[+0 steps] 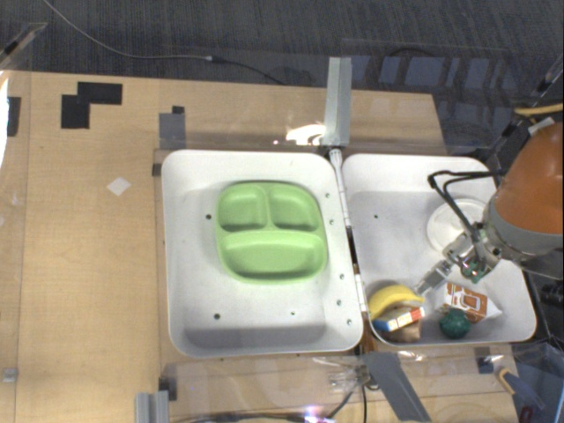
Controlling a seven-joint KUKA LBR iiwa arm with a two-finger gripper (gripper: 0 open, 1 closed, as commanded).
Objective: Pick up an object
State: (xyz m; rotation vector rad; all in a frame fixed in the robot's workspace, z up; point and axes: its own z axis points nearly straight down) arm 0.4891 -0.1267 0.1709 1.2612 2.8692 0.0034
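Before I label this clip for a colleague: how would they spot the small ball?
Look in the right bin, at its near edge below the gripper. The small ball lies right of the yellow banana, below the orange-and-white packet. It alone is round and dark teal-green.

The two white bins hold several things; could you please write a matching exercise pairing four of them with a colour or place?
Things:
1. divided tray
2. banana
3. small ball
4. gripper

Descriptions:
A. yellow, near the front of the right bin
B. dark green, in the right bin's front corner
C. light green, in the left bin
D. above the right bin, near the carton

Pairs: 1-C, 2-A, 3-B, 4-D
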